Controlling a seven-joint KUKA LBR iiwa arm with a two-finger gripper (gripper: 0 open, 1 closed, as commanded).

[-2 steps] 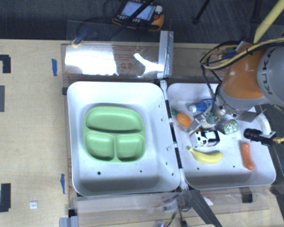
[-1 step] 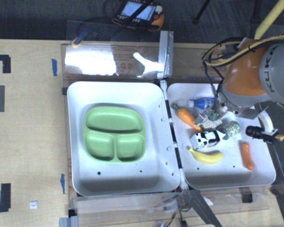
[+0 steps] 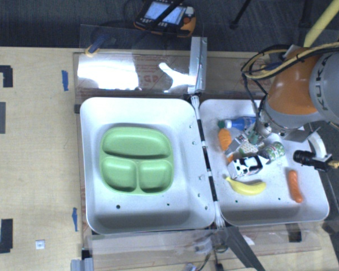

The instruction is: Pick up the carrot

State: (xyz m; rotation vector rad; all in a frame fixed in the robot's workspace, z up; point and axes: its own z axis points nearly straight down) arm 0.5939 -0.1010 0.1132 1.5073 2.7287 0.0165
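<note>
Several small items crowd the right bin (image 3: 313, 210) around the gripper (image 3: 253, 138), and whether it is released or clenched cannot be told. The carrot (image 3: 224, 139) lies just left of it; closing could catch the neighbouring banana (image 3: 246, 186) or clutter instead.

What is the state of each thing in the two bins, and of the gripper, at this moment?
Green tray: lying flat in left bin, compartments hold nothing.
Carrot: lying in right bin, not held.
Banana: lying in right bin, near its front edge.
Black-and-white toy: lying just above the banana.
Orange sausage-shaped item: lying apart at the right side.
Gripper: low over the clutter, beside the carrot.
</note>
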